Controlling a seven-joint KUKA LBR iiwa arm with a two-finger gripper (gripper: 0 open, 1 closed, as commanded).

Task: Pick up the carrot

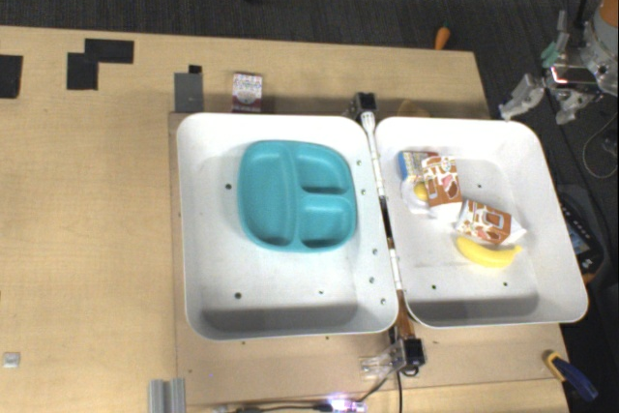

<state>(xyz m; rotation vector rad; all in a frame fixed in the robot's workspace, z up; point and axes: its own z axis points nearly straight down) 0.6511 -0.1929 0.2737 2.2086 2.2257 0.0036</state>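
Up at the far right, off the desk (87, 208), the hand (571, 73) hangs beyond the right bin's (551, 208) back corner; from this angle I cannot tell how its grip stands. Nothing shows in it. Nearest to it, the right bin holds two brown-and-white snack packets (462, 200), a banana (486, 253) poking from under the nearer one, and something yellow and blue by the other. I can't pick out the carrot with any certainty. Across the divide, the left bin (203, 237) carries a teal sectioned tray (295, 195).
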